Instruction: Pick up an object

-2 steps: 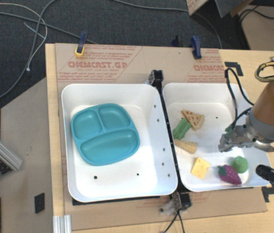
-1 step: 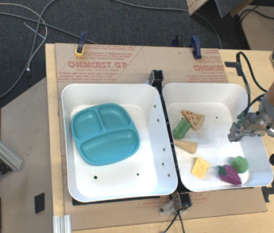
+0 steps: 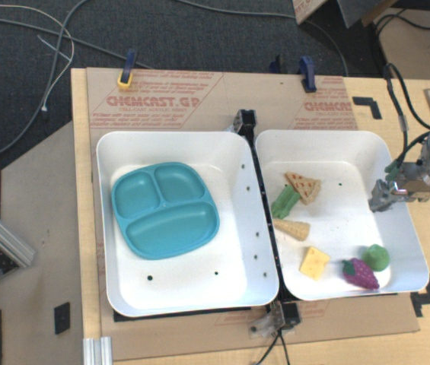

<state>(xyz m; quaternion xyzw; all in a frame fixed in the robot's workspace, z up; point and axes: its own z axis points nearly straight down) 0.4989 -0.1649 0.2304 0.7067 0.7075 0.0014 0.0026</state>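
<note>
Currently I read the bench left to right. The left bin (image 3: pixel 116 204) holds a teal divided plate (image 3: pixel 166 208), lying flat left of centre, presumably a drop-off target. The right bin (image 3: pixel 344 147) carries the pick candidates, scattered loosely so each can be approached singly: a green piece (image 3: pixel 285 201) touching a waffle wedge (image 3: pixel 304 185), a tan cone (image 3: pixel 292 229) just below, a yellow cheese block (image 3: pixel 314 263), then purple grapes (image 3: pixel 360 274) touching a green ball (image 3: pixel 377 256) at lower right. The gripper (image 3: pixel 383 196) hangs at the bin's right rim, mid-right of frame; whether it is open or closed I cannot tell. Nothing visible in its grasp. The green ball lies nearest, below it; the wedge group sits well to its left.
</note>
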